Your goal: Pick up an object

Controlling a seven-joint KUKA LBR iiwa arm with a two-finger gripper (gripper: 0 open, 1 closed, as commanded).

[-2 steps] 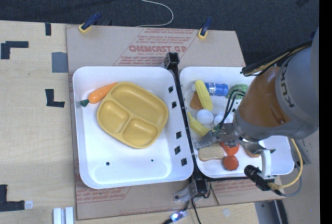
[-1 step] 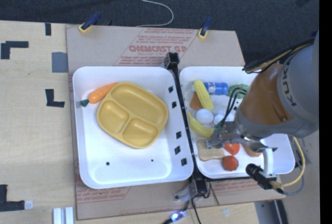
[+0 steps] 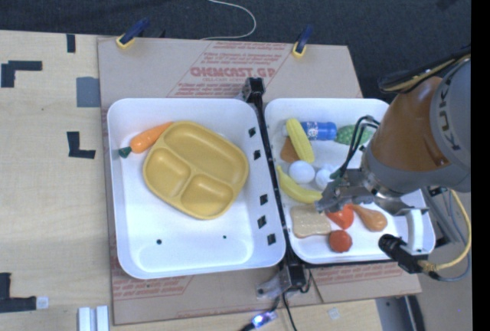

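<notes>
While the grey two-finger gripper point(image 3: 334, 201) hangs low at the right white bin's point(image 3: 367, 252) five o'clock, over a small red toy point(image 3: 342, 216), its grasp is unreadable, so nothing looks lifted yet.

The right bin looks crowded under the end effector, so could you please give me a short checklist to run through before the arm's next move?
1. End effector is over the right bin, above the food items: ok.
2. Whether anything is held: cannot tell; the wrist hides the tip.
3. A single clear target: not ok; the banana, white egg, toast slice and red pepper crowd beneath it.
4. Tomato sits a little apart near the front wall: ok as an easier pick.
5. Left bin holds the yellow divided plate and carrot, away from the arm: ok.
</notes>
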